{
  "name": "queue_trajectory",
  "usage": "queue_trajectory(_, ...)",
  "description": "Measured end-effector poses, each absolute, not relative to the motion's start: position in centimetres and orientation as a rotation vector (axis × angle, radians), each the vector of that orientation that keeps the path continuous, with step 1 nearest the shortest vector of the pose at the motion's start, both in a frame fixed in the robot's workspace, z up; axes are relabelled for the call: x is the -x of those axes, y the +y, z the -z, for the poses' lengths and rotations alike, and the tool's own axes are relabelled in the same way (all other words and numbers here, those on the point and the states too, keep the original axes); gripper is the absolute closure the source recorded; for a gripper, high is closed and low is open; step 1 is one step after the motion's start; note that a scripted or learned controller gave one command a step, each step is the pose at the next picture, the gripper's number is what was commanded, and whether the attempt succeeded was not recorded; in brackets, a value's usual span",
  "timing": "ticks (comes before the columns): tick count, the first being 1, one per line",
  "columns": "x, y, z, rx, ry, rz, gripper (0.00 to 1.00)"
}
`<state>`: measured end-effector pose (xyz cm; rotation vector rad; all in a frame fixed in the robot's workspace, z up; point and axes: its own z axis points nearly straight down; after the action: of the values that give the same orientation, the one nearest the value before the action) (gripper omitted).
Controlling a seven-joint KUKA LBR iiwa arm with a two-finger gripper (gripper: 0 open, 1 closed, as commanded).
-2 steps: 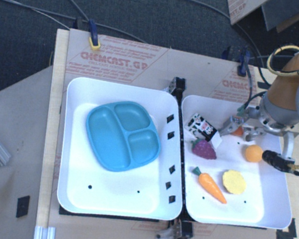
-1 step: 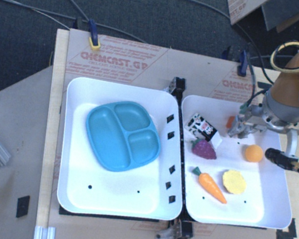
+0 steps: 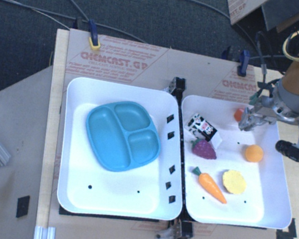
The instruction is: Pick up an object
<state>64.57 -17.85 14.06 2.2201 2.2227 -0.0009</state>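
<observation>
white bins (image 3: 80,133); in the left one a light blue tray (image 3: 123,135); right of it a black-and-white spotted toy (image 3: 202,128), purple grapes (image 3: 205,149), an orange ball (image 3: 254,153), a yellow slice (image 3: 234,182), an orange carrot (image 3: 212,188) with green top

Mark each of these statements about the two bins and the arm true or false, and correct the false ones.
1. The blue three-compartment plastic tray lies in the left white bin. True.
2. The orange toy carrot with a green top lies on the blue tray. False: it lies in the right white bin, beside the round yellow slice.
3. The gripper is over the far part of the right bin. True.
4. The small orange ball is in the left bin. False: it is in the right bin.
5. The purple toy grape bunch lies next to the black-and-white patterned toy. True.
</observation>
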Motion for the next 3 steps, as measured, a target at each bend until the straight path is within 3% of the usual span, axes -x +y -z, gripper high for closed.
queue_trajectory(2, -64.8, -17.2, -27.0, -2.214, 2.219, -0.007, 1.00)
queue_trajectory(3, -64.9, -17.2, -28.0, -2.217, 2.221, -0.004, 1.00)
